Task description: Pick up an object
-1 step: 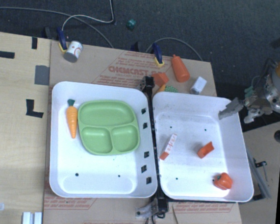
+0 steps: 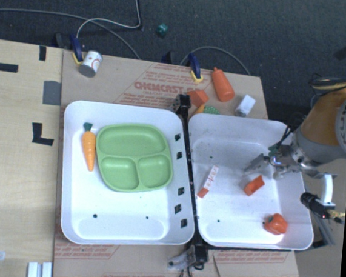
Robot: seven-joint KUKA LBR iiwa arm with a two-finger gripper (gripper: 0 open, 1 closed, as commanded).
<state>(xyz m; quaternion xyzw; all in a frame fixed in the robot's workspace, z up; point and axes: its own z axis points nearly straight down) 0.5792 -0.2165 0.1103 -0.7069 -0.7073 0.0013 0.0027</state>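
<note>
Dark carpet runs along the top of the shot, with a light wooden bench (image 2: 12,168) below it and a sheet of cardboard (image 2: 160,82) under two white bins. Nearest the camera, an orange pepper-ish toy (image 2: 276,224) sits at the right bin (image 2: 231,229)'s front right corner. Further back in that bin there's a small orange-red block (image 2: 253,185) and a little red and white packet (image 2: 208,180) near the divider. The gripper (image 2: 266,164) is down just behind the orange-red block, fingers spread a bit with nothing between them. The left bin (image 2: 116,227) has a green divided plate (image 2: 136,157) with a toy carrot (image 2: 88,148) just beside it. Behind the bins: an orange bottle (image 2: 222,85), a white cube (image 2: 245,105), a small can (image 2: 91,62).
</note>
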